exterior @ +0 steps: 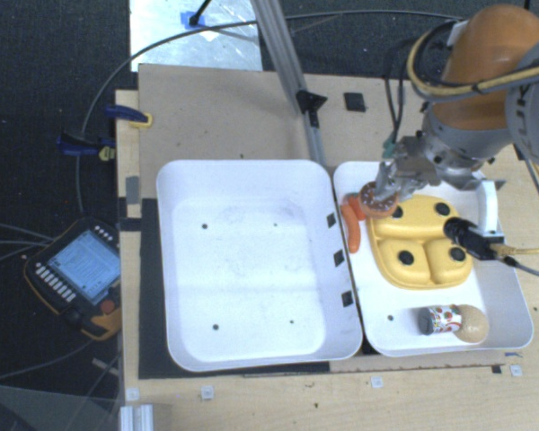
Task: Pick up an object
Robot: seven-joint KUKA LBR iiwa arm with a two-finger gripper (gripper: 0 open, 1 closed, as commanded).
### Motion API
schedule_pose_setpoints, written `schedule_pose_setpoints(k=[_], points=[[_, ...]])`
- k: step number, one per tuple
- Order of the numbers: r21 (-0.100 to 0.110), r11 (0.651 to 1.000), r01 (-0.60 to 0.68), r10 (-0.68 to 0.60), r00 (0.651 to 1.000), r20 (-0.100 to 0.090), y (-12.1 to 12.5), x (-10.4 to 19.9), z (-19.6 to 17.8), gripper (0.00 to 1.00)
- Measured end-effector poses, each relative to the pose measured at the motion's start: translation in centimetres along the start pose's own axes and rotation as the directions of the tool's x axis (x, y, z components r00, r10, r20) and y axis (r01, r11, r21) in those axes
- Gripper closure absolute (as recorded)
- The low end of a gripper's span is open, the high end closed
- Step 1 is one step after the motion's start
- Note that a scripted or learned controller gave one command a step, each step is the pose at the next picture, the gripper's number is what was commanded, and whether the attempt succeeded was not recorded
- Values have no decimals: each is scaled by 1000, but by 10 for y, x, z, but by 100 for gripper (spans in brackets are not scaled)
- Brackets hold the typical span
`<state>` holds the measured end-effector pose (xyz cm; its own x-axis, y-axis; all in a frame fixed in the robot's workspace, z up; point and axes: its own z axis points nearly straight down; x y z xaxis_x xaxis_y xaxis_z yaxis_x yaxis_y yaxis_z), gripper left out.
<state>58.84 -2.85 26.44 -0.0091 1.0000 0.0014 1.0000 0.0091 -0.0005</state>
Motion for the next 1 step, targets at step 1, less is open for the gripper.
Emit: schedule_pose_setpoints(k=[1], points=[[-1,1000,1,-1,1000,-1,-5,55,14,100]])
